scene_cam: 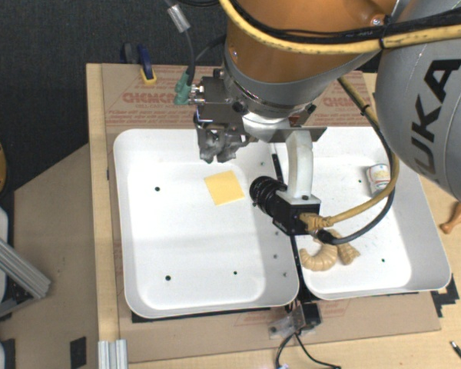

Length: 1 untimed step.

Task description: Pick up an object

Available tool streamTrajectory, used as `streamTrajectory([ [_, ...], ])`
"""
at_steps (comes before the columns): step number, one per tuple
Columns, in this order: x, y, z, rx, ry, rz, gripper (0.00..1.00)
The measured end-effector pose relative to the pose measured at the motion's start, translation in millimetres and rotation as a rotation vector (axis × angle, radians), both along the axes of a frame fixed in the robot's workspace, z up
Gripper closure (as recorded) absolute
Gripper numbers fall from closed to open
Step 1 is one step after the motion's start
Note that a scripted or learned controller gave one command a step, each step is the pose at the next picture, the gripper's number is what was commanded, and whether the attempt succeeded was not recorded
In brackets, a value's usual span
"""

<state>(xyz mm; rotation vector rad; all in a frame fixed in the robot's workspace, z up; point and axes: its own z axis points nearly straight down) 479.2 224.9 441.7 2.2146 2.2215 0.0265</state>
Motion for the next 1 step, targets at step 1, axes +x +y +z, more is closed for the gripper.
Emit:
streamTrajectory([
  [1, -1.2, -0.6, -142.3, -0.013, 0.025, -0.004, 1.0],
])
